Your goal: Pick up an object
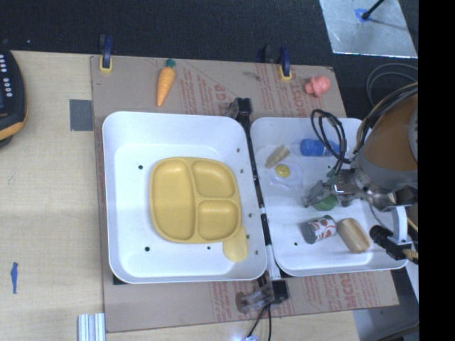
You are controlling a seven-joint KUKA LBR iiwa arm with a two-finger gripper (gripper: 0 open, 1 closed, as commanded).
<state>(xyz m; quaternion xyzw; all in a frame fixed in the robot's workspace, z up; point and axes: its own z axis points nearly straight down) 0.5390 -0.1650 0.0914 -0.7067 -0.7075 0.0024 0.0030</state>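
The gripper [320,196] was low in the right bin [284,261], in the right part of the frame, and I could not tell its state. A green object [325,203] lay just under it; it seemed small, light and rather stiff, best taken across its narrow sides. Near it in this bin were a can [320,229], a bread roll [352,234], a blue piece [311,147] and a yellow piece [283,170]. The left bin [121,190] held a yellow tray [193,199].
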